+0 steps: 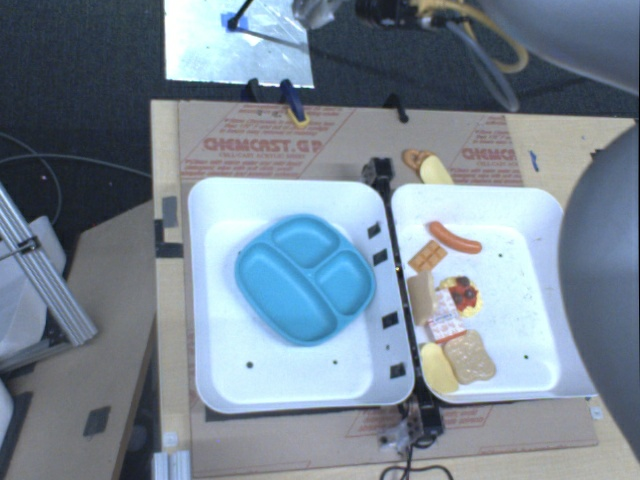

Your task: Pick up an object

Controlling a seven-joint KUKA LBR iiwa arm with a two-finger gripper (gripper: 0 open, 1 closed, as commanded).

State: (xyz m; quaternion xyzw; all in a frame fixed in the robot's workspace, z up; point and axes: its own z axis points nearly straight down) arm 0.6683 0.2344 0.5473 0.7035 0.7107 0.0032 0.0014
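The grey arm (570,13) fills the far right of the view, and part of its body blurs across the right side near the camera. Its gripper (322,0) hangs at the far edge, above the dark floor beyond the bench; its tip is cut off and blurred, so I cannot tell whether it is open or closed, and nothing shows in its grasp. Just to the gripper's left lies a shiny foil sheet (225,38). The cardboard-covered bench (260,138) spreads out on the near side of the gripper. On it, the left bin (222,373) sits nearer the camera than the gripper and slightly to its left, holding a blue divided plate (305,278) almost straight toward the camera from the gripper. The right bin (530,353) touches the left one and lies toward the camera and to the gripper's right, well apart from it. It holds the pieces to be picked, bunched along its left wall: a slice of toast (471,357) farthest from the gripper, a yellow piece (436,370) touching the toast, a tan block (419,294), a red and yellow piece (464,294), a small packet (446,326), a sausage (455,236) and a waffle square (427,258). Closer to the gripper, outside the bin on the cardboard, lie a pale yellow piece (436,171) and a small brown piece (413,158).
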